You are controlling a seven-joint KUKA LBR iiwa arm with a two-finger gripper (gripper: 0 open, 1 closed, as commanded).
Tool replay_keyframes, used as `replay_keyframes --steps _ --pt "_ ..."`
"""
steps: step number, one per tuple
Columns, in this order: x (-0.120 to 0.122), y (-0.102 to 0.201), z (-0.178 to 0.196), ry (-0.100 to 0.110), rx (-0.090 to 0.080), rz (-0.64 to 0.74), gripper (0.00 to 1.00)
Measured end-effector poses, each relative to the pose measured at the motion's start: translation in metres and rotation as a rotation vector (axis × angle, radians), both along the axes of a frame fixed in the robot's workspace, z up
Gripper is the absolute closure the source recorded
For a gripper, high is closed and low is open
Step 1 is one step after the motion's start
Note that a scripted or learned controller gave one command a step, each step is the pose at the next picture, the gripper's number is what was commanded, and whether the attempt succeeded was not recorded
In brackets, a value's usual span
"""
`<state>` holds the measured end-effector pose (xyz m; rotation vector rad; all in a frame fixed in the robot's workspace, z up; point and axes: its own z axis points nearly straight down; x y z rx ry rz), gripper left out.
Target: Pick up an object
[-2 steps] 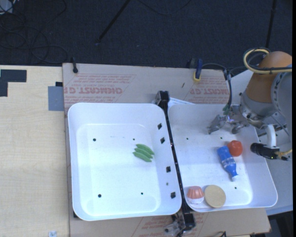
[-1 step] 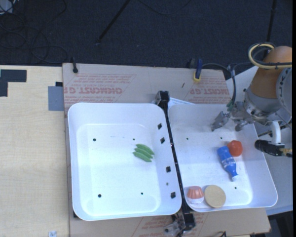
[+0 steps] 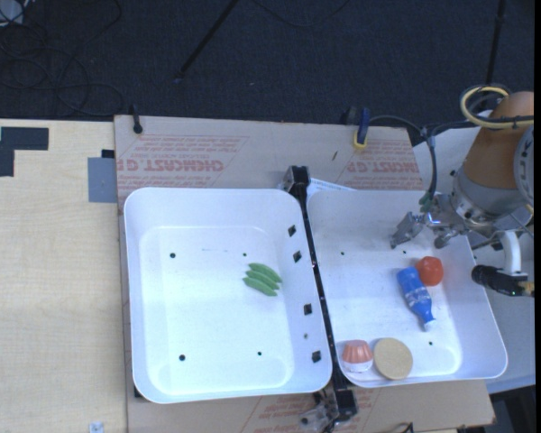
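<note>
My gripper hangs over the back part of the right bin, open, with nothing between its fingers. Just below it lie a small red ball and a blue bottle, side by side and touching. At the right bin's front edge sit an orange and white rounded piece and a tan round disc. A green pea pod lies alone in the middle of the left bin.
A black divider runs between the two bins. The grey arm with its orange band comes in from the right, with cables looping above it. Cardboard lies under the bins, and a wooden bench top extends to the left.
</note>
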<state>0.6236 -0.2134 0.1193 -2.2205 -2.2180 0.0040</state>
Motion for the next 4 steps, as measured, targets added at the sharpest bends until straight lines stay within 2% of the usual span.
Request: replay_keyframes --steps 1,2,3,4 --pt "-0.065 -0.001 -0.03 -0.008 -0.004 0.0 0.0" --pt "-0.064 -0.003 -0.019 -0.009 -0.005 -0.005 1.0" --pt "-0.09 0.102 -0.019 0.002 0.007 0.009 1.0" --pt "-0.069 0.176 0.098 -0.014 0.003 0.01 1.0"
